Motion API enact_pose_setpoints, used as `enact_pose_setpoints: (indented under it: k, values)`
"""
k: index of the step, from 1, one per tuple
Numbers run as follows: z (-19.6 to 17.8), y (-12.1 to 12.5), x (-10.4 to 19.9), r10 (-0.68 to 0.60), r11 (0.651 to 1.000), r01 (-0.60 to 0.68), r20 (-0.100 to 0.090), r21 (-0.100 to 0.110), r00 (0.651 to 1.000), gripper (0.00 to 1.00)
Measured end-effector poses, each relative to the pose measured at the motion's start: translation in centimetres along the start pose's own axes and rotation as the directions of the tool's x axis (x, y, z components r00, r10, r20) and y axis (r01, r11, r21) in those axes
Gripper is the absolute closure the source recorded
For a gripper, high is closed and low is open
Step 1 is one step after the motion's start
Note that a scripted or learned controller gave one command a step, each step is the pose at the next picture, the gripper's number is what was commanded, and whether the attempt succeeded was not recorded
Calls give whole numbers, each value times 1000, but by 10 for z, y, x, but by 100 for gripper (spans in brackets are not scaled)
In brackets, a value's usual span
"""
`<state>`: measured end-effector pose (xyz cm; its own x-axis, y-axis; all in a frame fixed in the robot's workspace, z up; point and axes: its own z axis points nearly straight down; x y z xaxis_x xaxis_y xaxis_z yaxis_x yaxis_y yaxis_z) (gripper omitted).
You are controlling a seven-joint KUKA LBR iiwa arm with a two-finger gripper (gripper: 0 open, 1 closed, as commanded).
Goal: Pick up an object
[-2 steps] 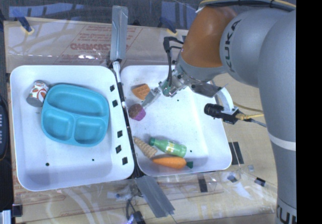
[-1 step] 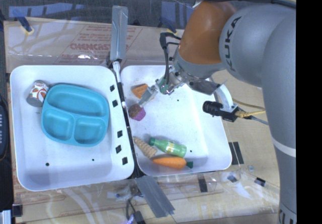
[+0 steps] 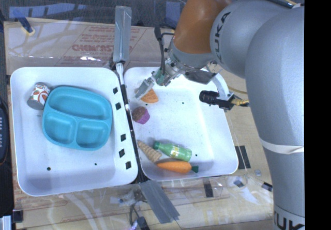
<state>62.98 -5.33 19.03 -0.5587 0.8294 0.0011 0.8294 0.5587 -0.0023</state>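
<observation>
The arm reached in from the right, its gripper (image 3: pixel 145 88) low over the far left corner of the right bin (image 3: pixel 217 136), fingers parted and holding nothing, their tips just beside an orange wedge-shaped toy (image 3: pixel 150 96) lying on the bin floor. The wedge looked like light moulded plastic, stiff, smooth and probably slippery, so a hold across its flat faces seemed safer than one on the curved edge. Nearer the bin's middle lay a small rounded purple piece (image 3: pixel 140 115); along the near wall lay a ridged tan cone (image 3: pixel 148 151), a glossy green bottle (image 3: pixel 172 150) and an orange toy carrot (image 3: pixel 176 167). The left bin (image 3: pixel 62 172) held a blue three-compartment tray (image 3: pixel 77 118), matte and rigid, with a small patterned ball (image 3: pixel 38 94) touching its far left corner.
</observation>
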Motion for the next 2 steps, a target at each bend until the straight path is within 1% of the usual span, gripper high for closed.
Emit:
enact_pose_setpoints:
  k: [1, 2]
  values:
    - [100, -37, -43, -236, 972, 236, 0, 1, 972, 0]
    - [97, -6, -49, -131, 991, 131, 4, -4, 991, 0]
